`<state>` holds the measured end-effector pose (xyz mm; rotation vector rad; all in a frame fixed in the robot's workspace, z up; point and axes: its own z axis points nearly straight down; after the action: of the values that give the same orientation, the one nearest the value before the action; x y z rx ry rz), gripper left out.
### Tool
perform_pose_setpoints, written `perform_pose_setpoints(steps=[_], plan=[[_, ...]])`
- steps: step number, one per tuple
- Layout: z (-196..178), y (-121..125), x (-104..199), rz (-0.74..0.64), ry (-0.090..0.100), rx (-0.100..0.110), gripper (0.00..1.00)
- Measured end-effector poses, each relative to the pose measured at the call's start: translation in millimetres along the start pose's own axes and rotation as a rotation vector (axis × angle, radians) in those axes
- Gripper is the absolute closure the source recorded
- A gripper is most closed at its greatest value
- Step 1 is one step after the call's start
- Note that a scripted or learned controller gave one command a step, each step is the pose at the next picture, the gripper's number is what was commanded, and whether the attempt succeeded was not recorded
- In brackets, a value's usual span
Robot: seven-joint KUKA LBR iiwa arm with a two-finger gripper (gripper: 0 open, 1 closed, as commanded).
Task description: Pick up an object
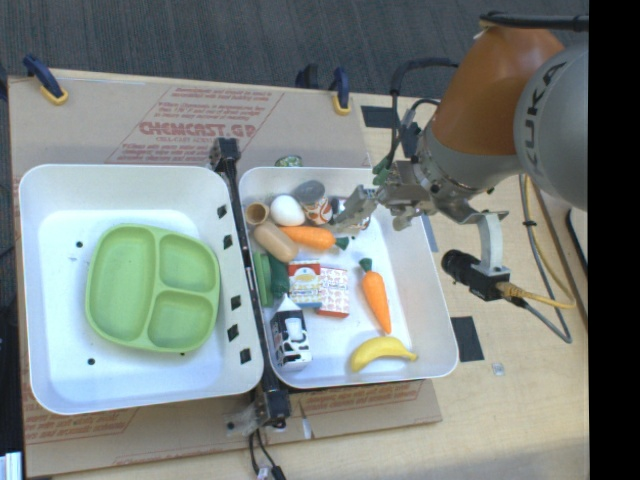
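On the left, a white bin (45,298) sits on the worktop (520,368) and holds a green plate (152,288) with three compartments. It lies flat, a little left of the middle of the bin.

Just beside it, the right bin (425,298) carries many small things. Near its left wall there is a beige wooden piece (272,238) and, lower, a dark carton (290,338) with white marks. A white egg (286,209) lies near the top, with a grey object (309,191) just above it. One carrot (310,236) lies across, under the egg, touching the beige piece. Below it is a small box (320,286) with red and white print. More to the right, a second carrot (375,300) lies almost upright in the picture, and a yellow banana (382,352) lies near the bottom wall.

The pincer (352,211) hangs over the upper part of this bin (close to the first carrot's green end). Whether it is wide or narrow, I cannot tell. The grey arm (500,88) with its orange band comes in from the right.
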<state>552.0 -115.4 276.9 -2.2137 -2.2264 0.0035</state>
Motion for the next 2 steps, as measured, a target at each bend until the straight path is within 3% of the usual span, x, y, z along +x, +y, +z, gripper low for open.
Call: perform_pose_setpoints(steps=[1,2], plan=[[-134,-22,-8,-0.001,-0.002,-0.006,0.0],[45,-36,-46,0.0,0.0,0.002,0.0]])
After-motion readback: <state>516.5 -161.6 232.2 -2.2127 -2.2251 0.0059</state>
